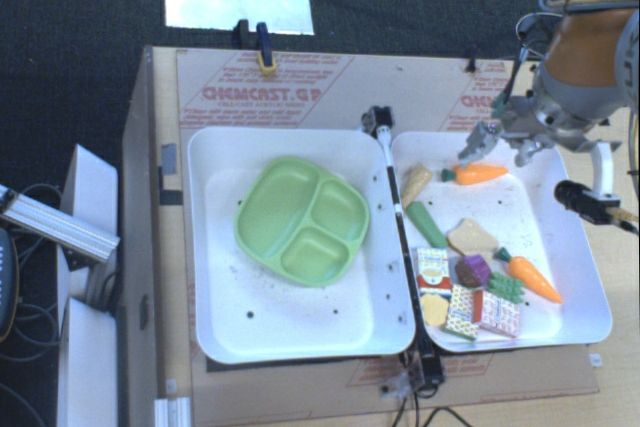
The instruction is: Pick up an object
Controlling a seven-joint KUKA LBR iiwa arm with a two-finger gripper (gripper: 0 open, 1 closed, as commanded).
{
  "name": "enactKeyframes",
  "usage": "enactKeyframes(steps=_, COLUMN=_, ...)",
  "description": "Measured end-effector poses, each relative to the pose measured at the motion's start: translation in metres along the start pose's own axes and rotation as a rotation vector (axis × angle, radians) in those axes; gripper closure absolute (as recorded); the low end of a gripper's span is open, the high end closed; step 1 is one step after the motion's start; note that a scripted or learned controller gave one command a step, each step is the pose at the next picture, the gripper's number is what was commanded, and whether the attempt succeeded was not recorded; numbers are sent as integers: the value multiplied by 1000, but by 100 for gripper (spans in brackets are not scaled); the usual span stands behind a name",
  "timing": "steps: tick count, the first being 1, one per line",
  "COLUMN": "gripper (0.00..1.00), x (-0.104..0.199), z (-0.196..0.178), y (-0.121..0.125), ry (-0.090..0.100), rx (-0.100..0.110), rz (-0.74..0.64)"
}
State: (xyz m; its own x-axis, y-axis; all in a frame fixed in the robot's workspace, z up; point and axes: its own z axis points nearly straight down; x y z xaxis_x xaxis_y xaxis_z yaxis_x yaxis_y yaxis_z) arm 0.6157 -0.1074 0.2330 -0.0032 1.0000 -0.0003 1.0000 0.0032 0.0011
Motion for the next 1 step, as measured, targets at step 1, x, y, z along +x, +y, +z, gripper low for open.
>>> enactKeyframes(steps=1, gripper=0, x=-64, z=70, y=-13, ry=-1, rx=1, rz=2)
